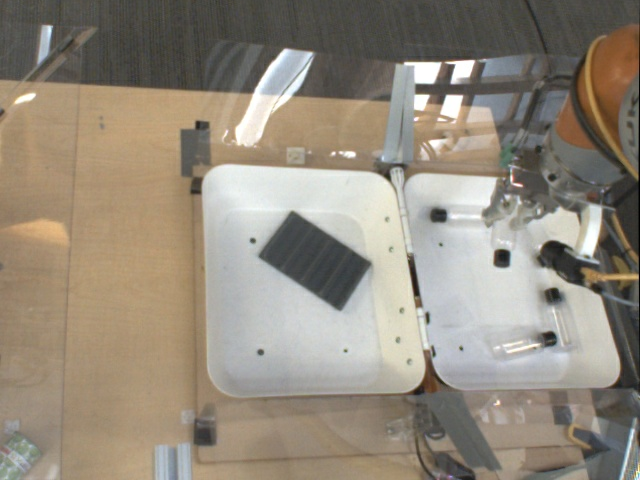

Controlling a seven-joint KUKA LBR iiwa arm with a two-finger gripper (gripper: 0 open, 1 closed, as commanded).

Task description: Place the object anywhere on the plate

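The bench (110, 298) carried two white bins; the left bin (230, 348) held a dark ribbed plate (315, 260), lying at a slant. In the right bin (465, 363) lay several clear vials with black caps. They looked light, stiff, slick and breakable, best pinched across the barrel. The hand (515, 211) hung over the bin's far side, one vial (501, 247) just below it; I couldn't tell its grip.

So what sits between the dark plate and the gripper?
In the camera view, between plate and gripper lie bare bin floor, the rims where both bins meet, and one capped vial.
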